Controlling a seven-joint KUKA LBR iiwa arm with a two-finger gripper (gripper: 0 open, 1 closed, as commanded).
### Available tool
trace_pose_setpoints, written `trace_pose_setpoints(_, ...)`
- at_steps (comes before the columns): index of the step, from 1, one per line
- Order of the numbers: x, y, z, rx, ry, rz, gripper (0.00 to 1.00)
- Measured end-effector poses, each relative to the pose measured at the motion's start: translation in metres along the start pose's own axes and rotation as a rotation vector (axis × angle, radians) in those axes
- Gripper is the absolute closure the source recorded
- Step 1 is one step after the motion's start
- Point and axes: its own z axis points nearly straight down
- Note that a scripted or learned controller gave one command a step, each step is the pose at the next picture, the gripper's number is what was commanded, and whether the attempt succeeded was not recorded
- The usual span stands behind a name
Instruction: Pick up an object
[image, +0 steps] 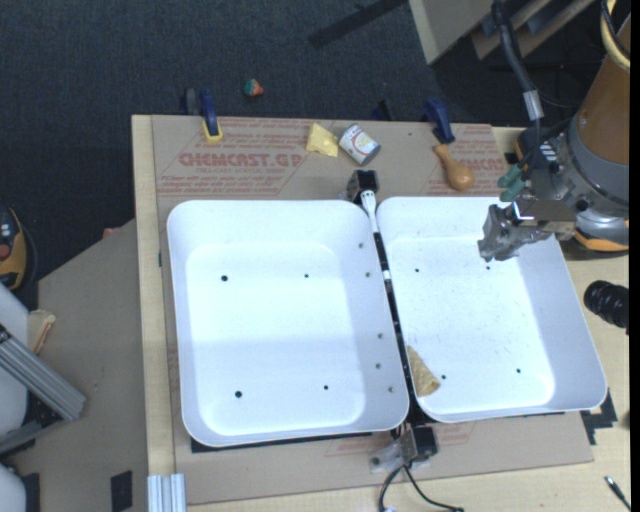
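The gripper (497, 243) hangs over the far side of the right bin (560, 330); whether its fingers are parted cannot be told. The only object in that bin, a tan scrap (424, 374) (too small to identify), lies well apart at the near left corner. The tabletop (250, 158) reads "CHEMCAST".

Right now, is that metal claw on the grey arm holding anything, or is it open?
Grey metal two-finger gripper: cannot be told; it hangs over the right shallow white bin.
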Motion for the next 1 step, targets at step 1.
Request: trace_pose_setpoints(1,0.0228,0.0715,0.0835,0.023,-0.001,0.002,1.00)
